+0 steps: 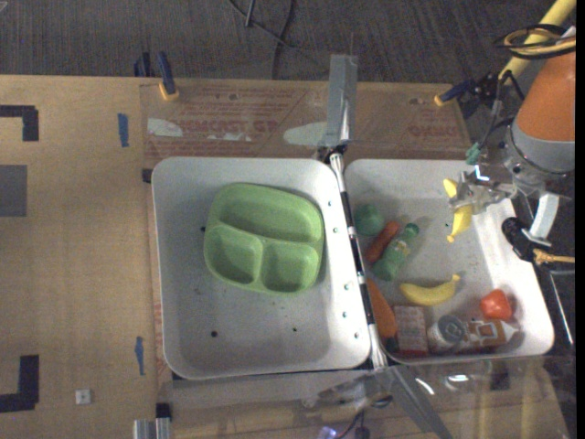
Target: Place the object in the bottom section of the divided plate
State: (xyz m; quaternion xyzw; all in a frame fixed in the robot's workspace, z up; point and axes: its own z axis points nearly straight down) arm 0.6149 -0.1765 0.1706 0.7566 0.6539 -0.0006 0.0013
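Tabletop (pixel 73 273): bare wood on the left, with black corner marks and blue tape bits, lots of free room. Left bin (pixel 174 337) holds a green divided plate (pixel 265 238), tilted, sitting in the upper middle. One long section runs along the plate's far side, two smaller sections along its near side. Wide bare floor around the plate, most of it toward the bin's near wall and left wall. The plate's right edge lies close to the wall shared with the right bin (pixel 530 327). A metal divider post (pixel 341 99) rises at the seam between the bins.

Writing: reddish printed text on the board behind the bins, upside down and too blurred to read. A small carton (pixel 409 329) in the right bin carries a label, unreadable.

Right bin is crowded: green round item (pixel 369 219), orange carrot-like piece (pixel 383 240), green bottle (pixel 396 252), banana (pixel 430 291) lying flat, another orange piece (pixel 381 309) against the left wall, a round can (pixel 450 329), a red-orange item (pixel 496 305). Little open floor, mostly in the upper middle.

Claw (pixel 477 190) is over the right bin's upper right, arm (pixel 547 108) coming in from the right. A small yellow object (pixel 459 216) hangs at the claw tips, seemingly pinched between the fingers, raised over the bin, well apart from the plate.
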